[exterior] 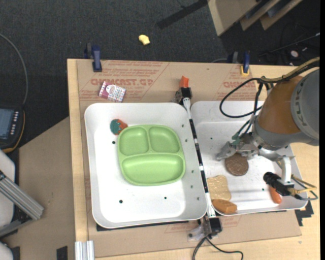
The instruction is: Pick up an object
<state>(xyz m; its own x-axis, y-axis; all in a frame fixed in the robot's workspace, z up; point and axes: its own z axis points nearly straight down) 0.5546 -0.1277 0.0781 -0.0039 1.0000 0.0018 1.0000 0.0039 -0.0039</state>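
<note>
The arm's hand (234,150) hovered low in the right bin (213,114), just above a brown cookie-like disc (237,165) — seemingly its target. Whether the hand was wide or narrow could not be told; nothing showed in its grasp.

We take the cardboard-covered bench top (152,76) as our landmark. Around it we see dark grey carpet (61,30), with a small yellow scrap (144,39) lying on it just beyond the bench's far edge. Two blue clamps (95,56) grip that far edge. Beyond its far right corner we see pale wooden furniture (244,15). To its left, a black cable (20,61) curves across the carpet above a tan surface (35,172).
</note>
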